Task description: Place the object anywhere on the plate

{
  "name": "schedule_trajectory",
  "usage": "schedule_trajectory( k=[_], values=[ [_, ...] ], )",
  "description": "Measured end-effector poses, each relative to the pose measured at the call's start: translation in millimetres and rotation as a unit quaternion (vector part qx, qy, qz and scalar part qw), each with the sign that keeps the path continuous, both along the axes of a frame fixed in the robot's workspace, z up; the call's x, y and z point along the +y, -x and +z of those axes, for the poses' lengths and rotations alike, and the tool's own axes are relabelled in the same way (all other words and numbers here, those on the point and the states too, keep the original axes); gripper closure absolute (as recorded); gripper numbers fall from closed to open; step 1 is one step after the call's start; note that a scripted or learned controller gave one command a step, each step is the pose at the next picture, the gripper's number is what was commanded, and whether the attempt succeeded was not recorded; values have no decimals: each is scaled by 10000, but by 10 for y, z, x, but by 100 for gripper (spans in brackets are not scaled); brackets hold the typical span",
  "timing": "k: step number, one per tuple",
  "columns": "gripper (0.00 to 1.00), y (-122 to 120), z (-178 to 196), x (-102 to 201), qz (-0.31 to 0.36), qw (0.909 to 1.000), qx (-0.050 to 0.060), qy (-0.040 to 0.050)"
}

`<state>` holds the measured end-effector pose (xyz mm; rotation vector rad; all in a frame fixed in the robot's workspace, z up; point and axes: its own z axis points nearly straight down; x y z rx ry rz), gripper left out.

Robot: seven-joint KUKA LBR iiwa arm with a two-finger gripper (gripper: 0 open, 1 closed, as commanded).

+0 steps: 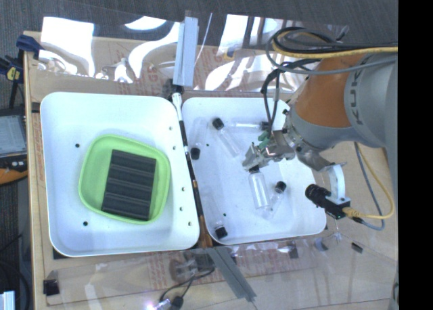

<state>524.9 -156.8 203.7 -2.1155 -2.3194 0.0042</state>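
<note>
A lime-green plate (90, 166) lies in the left bin (57, 116). On the plate's middle rests a dark grey ribbed rectangular block (128, 184), lying flat and tilted slightly. My gripper (256, 158) hangs low over the middle of the right bin (203, 116), well to the right of the plate. It sits just above a clear vial (258, 191). Nothing can be made out in its grasp from this angle.
The right bin holds clear vials with black caps: one (228, 137) at upper left, another (277, 192) beside the gripper. Small black pieces lie near the divider (195, 153) and the front corner (220, 232). The arm's grey body and cables cover the bin's right side.
</note>
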Motion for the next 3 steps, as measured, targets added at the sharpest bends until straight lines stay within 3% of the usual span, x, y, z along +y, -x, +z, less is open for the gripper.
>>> schedule_trajectory(
  k=[1, 2, 3],
  values=[
    [0, 0, 0, 0, 0, 10000, 0, 0],
    [0, 17, 678, -510, 1512, 9885, -20, 2],
    [0, 91, 1871, -543, 1524, 9883, -25, 4]
  ],
)
